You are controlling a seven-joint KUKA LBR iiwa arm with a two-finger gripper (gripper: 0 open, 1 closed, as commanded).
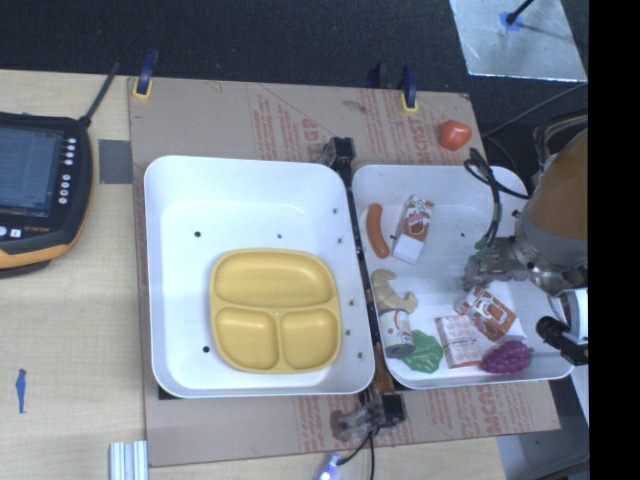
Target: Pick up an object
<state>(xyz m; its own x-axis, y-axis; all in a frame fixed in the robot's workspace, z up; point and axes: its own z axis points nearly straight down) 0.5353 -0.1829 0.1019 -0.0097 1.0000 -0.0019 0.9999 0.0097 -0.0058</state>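
Cardboard (250,118) covers your wooden bench (60,368), dark carpet (250,18) beyond at twelve o'clock. Your gripper (487,265) hangs over the right bin (450,183), its grip unreadable, just above a packet (490,313) at its six o'clock. A yellow tray (275,308) fills the left bin (180,198).
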